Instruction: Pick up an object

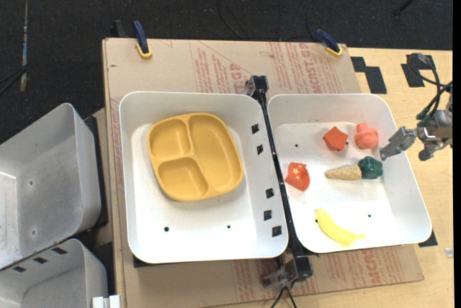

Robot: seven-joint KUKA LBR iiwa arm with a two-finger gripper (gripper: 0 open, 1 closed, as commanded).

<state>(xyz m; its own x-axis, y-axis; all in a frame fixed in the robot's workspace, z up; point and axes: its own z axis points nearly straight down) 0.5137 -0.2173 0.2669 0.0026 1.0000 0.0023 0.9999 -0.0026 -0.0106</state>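
Tool (pixel 412 142) at right edge of frame, over rim of right bin (pixel 403 213); jaw state unreadable, nothing seen in grasp. Nearest target: green piece (pixel 371 168), touching tan cone (pixel 343 173). Advice: descend on green piece's free right side, avoid nudging cone.

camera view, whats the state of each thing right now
yellow divided plate: upright in left bin, nothing on it
banana: lying flat, right bin
orange block: resting, untouched
pink piece: resting, untouched
red piece: resting alone
cone: on its side, touching the green piece
pincer: at right bin's edge, holding nothing
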